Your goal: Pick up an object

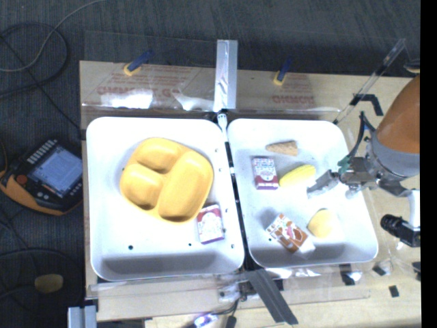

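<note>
**Tool poised over a crowded bin**

Dark carpet surrounds the tabletop [321, 87], with loose cables and a handheld pendant [48, 176] lying off to the view's left. Two shallow white bins sit side by side. The left bin [109, 251] carries a big yellow moulded tray [166, 178] and a small pink-and-white carton [210, 224] near its lower right corner. The right bin [355, 248] has the likelier candidates: a tan wedge [283, 147] near the top, a red-and-white carton [264, 171], a yellow banana-shaped piece [297, 175], a crumpled red-and-white packet [290, 234] and a pale yellow lemon-like object [322, 222].

The arm [403, 125] reaches in over the right bin's right edge, and the tool [321, 184] sits just beside the banana-shaped piece and above the lemon-like object in the view. Whether its fingers are apart or together I cannot tell; nothing shows between them, so nothing is held yet.

Risks, as I judge them: the two yellow items are rounded and probably smooth, so a descent slightly off centre could squirt either sideways. The banana-shaped piece lies close to the red-and-white carton, and a finger landing between them could shove one into the other. The packet's crumpled surface may collapse or slip under a pinch. The bin wall near the arm also leaves little room for a slanted approach.
</note>
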